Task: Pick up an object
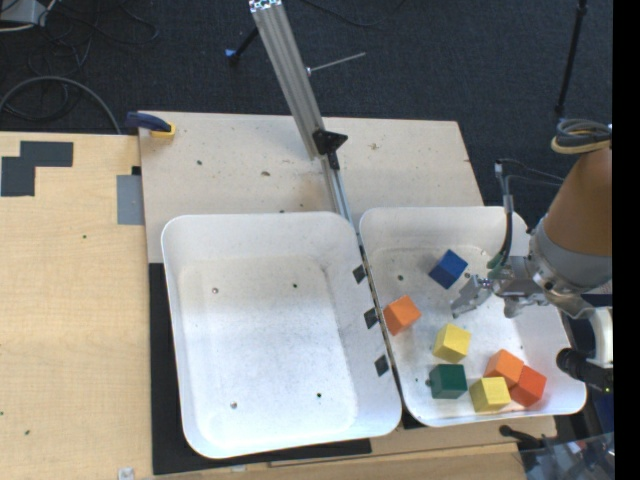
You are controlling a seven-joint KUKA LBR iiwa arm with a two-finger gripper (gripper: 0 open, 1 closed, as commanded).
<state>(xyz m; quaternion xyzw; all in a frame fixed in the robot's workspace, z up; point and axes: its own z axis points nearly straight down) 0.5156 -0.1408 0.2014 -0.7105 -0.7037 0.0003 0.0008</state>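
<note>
Reaching in from the right, the arm (580, 208) holds its gripper (478, 290) low over the right bin (420, 230), with nothing between the fingers. The jaws look apart, one dark finger pointing left and down toward the bin floor, though the metal is small and partly blurred, so the gap is a reading rather than a certainty.

All the blocks lie in the right bin. A blue block (449, 267) sits just left of the gripper, a little farther back. A yellow block (452, 342) lies just nearer than the fingers. An orange block (402, 314) rests by the left wall. A green block (448, 380) sits near the front, with a second yellow block (490, 393) to its right, touching a second orange block (507, 365) and a red block (530, 385). The left bin (200, 238) holds no blocks.

The step in hand seems to be the approach: the gripper is down among the blocks but has closed on none. The blue block and the nearer yellow one are the likeliest targets, as both stand free of their neighbours.

The next move calls for centring the fingers over one block, lining the jaws with its flat faces, dropping until they straddle it, then closing. The blue block sits turned at an angle, so a wrist turn may be needed. A push from a fingertip could slide it away instead.
</note>
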